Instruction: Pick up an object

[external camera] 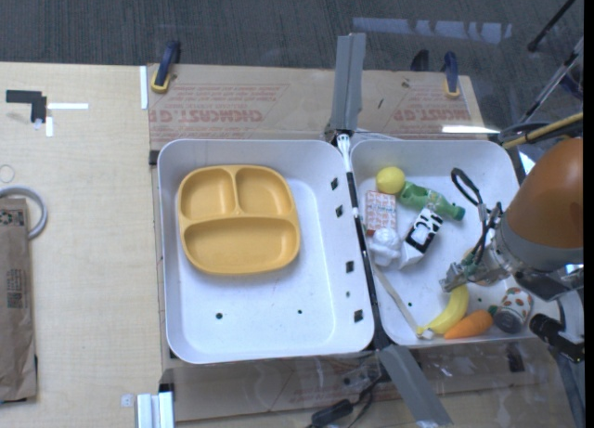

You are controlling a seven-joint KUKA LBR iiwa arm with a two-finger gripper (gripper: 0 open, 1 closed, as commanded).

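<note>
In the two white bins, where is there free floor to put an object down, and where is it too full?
Free: the left bin floor below the yellow divided plate and the strip to its right, by the divider. Crowded: the right bin, where lemon, green bottle, banana and carrot lie near the gripper.

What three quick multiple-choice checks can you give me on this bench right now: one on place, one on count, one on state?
1. Where is the yellow divided plate?
A. left bin
B. right bin
C. on the cardboard

2. How many compartments does that plate have?
A. two
B. three
C. four

3. How does the banana lie?
A. between the gripper's fingers
B. on the plate
C. on the right bin's floor beside the carrot

Key: 1 A, it sits on the left bin floor; 2 B, two small sections above one wide one; 3 C, it rests in the right bin, touching the carrot.
</note>
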